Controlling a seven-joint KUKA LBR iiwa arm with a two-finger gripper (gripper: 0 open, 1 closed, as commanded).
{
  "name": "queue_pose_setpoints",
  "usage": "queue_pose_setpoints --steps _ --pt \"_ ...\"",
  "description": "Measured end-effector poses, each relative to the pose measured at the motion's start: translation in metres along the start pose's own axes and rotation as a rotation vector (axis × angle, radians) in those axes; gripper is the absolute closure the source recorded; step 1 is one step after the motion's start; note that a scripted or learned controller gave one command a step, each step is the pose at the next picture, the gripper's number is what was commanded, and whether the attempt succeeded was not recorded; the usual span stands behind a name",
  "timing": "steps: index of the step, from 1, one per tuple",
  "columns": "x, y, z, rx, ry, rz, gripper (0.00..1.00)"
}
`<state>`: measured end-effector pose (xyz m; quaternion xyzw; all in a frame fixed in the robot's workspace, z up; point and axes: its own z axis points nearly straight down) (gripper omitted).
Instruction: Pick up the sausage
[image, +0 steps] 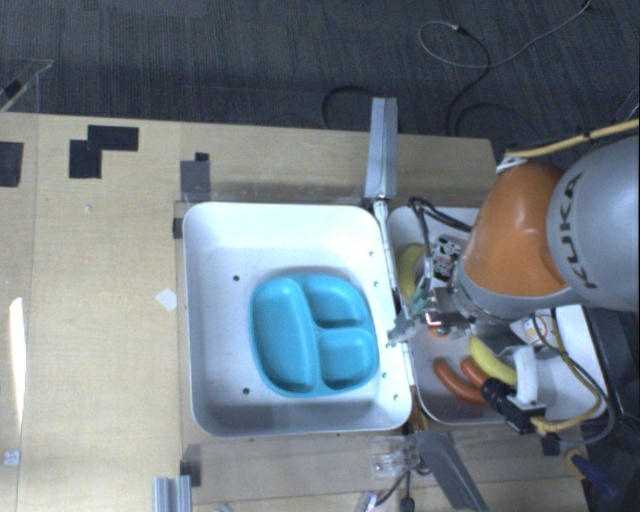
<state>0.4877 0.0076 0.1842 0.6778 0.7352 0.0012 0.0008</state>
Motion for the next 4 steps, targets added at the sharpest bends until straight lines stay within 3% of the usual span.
queue_pose_setpoints --steps 1,2,3,4 --pt "0.0 0.002 -0.011 -0.005 0.0 0.0 1.0" --pt "-0.012 0.005 0.0 0.0 0.0 0.19 1.0" --pt "-0.059 -0.004 -0.001 -0.002 -0.001 0.395 1.0" --pt "-0.094 -0.008 -0.013 -0.001 -0.001 0.208 1.0"
